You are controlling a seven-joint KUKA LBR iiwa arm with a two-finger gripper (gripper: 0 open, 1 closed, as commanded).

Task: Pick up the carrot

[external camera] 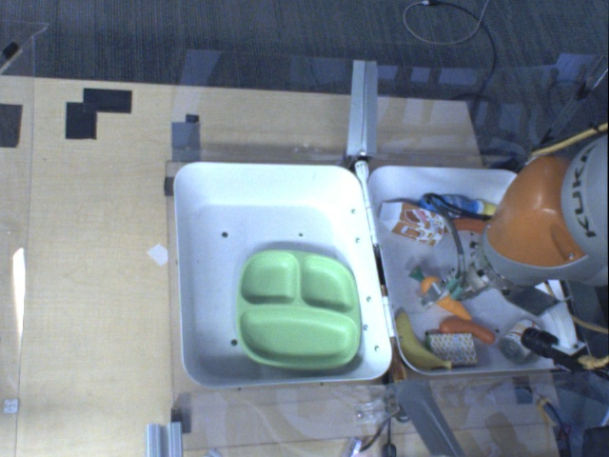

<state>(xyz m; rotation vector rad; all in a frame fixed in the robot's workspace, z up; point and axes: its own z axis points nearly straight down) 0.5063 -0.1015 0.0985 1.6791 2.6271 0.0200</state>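
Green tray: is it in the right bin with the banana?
No, the green tray lies in the left bin; the banana is in the right bin.

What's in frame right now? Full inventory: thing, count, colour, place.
bins: 2, white, side by side on the bench
divided plate: 1, green, in the left bin
carrot: 1, orange, right bin, right by the hand
second orange piece: 1, orange, right bin, just nearer the front than the carrot
banana: 1, yellow, right bin, front left corner
grater-like block: 1, grey, right bin, beside the banana
packet: 1, white with red-brown print, right bin, back
cable: 1, pale, on the floor behind the bench
arm: 1, grey with orange band, over the right bin
hand: 1, dark, low over the carrot
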